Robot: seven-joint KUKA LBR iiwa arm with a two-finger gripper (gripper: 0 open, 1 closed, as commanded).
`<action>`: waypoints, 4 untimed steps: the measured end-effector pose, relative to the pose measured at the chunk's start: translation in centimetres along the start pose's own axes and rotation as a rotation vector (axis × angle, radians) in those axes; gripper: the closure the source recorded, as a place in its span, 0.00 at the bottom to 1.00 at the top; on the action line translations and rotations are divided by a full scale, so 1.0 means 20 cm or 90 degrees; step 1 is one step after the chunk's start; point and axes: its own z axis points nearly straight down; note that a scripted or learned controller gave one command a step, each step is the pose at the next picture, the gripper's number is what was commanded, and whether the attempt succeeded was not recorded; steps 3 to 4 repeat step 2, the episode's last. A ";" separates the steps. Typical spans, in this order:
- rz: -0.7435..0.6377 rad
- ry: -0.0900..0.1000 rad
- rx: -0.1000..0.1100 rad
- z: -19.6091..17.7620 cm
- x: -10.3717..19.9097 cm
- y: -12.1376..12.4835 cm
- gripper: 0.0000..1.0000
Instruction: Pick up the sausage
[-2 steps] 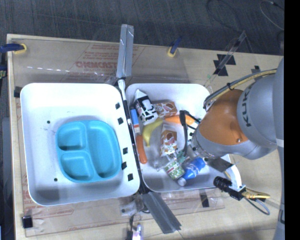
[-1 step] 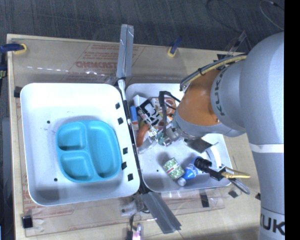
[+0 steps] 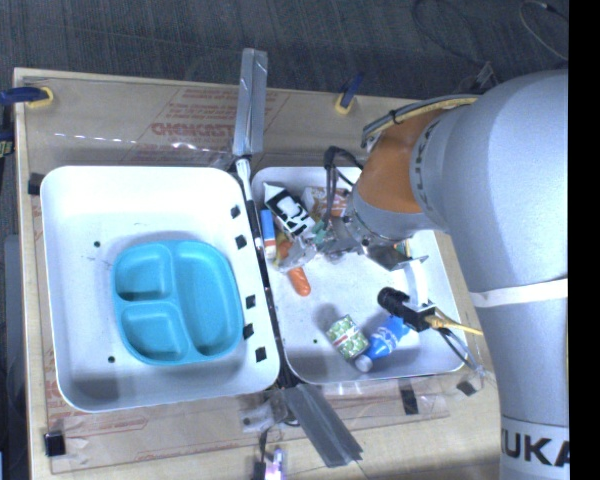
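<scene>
While the gripper (image 3: pixel 315 236) hangs low in the right bin (image 3: pixel 430 363), we cannot tell its finger state. We judge it may snag clutter. Orange sausage (image 3: pixel 299 282) lies at its seven o'clock, bottle (image 3: pixel 385 342) and carton (image 3: pixel 347 336) at five. Left bin (image 3: pixel 70 228) holds a blue tray (image 3: pixel 175 301).

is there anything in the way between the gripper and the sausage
Nothing visible does. The sausage lies on bare bin floor near the right bin's left wall, just below and left of the gripper. A blue-and-orange item lies beside it along the wall, not across the path.
</scene>
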 end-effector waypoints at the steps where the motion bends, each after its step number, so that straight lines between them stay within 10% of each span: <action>1: -0.006 0.000 0.002 -0.05 0.01 0.00 1.00; 2: -0.024 -0.002 -0.004 -0.63 0.25 0.37 1.00; 4: -0.024 -0.002 -0.004 -0.63 0.25 0.37 1.00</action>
